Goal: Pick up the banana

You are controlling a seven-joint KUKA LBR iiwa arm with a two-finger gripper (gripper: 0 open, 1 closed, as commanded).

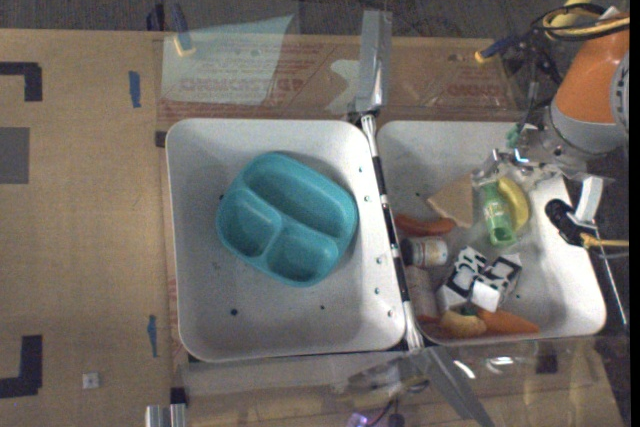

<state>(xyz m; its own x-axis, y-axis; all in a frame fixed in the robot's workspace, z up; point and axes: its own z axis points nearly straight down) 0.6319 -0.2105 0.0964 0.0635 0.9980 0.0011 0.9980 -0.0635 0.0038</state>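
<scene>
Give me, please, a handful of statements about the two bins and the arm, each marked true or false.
1. A teal divided plate lies in the left bin. True.
2. The banana lies in the left bin. False: it is in the right bin, beside a green bottle.
3. The gripper is over the right bin, close above the banana. True.
4. The carrot lies against the right bin's far wall. False: it lies near the front edge.
5. The teal plate holds a black and white cube. False: the cube is in the right bin.
</scene>
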